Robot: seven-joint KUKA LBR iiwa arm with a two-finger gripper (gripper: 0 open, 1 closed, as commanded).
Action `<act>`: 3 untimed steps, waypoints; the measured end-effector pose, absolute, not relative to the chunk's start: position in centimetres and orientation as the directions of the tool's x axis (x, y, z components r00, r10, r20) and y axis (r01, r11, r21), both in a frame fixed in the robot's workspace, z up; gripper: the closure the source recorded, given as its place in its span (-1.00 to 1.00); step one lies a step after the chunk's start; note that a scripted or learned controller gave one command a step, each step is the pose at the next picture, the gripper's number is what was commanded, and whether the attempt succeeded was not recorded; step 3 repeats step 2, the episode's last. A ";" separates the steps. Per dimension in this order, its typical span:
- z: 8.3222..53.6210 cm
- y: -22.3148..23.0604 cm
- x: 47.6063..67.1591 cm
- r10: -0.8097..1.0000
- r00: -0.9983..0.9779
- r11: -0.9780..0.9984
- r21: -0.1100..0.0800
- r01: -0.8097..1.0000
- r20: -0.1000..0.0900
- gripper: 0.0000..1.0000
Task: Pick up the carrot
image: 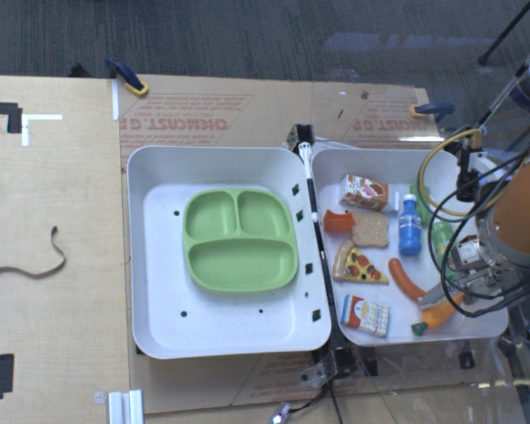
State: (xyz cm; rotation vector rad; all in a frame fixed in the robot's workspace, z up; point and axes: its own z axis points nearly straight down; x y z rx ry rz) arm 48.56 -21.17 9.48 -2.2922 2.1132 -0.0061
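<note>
Tool [449,297] low at right bin [384,338] front-right corner, directly over carrot [435,316]; jaw state cannot tell, cables block. Carrot lies on bin floor, long axis slanted, green end [419,329] toward front-left, orange end under tool. Hot dog [405,280] just left.

The carrot [435,317] was a small orange toy with a green stub at its blunt end. It lay flat and slanted in the right-hand white bin [382,338], down toward that bin's five o'clock corner, its green end pointing to about eight o'clock and its orange body running up toward two o'clock. Part of the orange body was hidden under grey hardware crossing it.
</note>
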 end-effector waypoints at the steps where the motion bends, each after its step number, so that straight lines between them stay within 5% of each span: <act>1: 10.5 -21.0 48.8 -0.997 0.080 -0.080 -0.026 -0.996 -0.014 1.00; 2: 18.9 -14.5 48.6 -0.942 0.335 -0.335 -0.004 -0.942 -0.006 1.00; 3: 18.9 -14.5 48.6 -0.942 0.335 -0.335 -0.004 -0.942 -0.006 1.00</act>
